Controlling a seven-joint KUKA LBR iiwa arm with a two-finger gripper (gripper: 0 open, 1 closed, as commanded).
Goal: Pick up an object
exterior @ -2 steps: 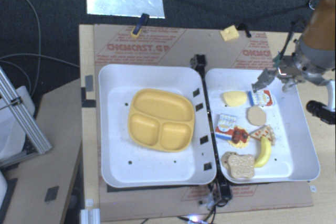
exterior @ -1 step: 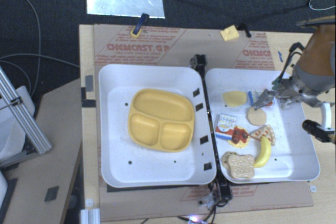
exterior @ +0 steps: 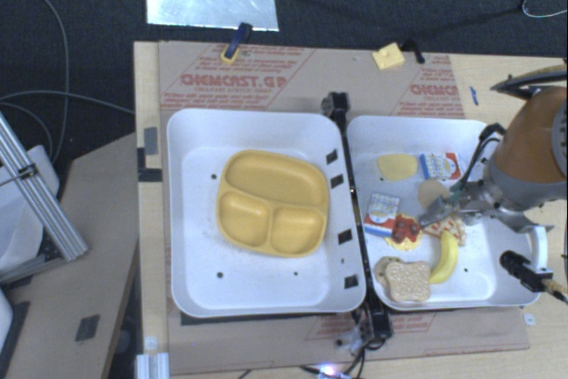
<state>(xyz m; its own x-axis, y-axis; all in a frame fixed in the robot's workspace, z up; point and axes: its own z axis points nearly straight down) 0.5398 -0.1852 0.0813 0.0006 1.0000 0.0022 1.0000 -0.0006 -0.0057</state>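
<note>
Yellow banana (exterior: 446,257) just below jaws (exterior: 441,214)

Two white bins sit side by side on the counter (exterior: 293,67). The left bin (exterior: 191,191) holds a yellow divided tray (exterior: 271,201). In the right bin (exterior: 484,275) lie a banana (exterior: 445,260), a slice of bread (exterior: 407,280), a small milk carton (exterior: 438,165), a yellow slab (exterior: 397,166) and a red piece (exterior: 406,230). The end effector (exterior: 439,213) is low over the items just above the banana.
</note>
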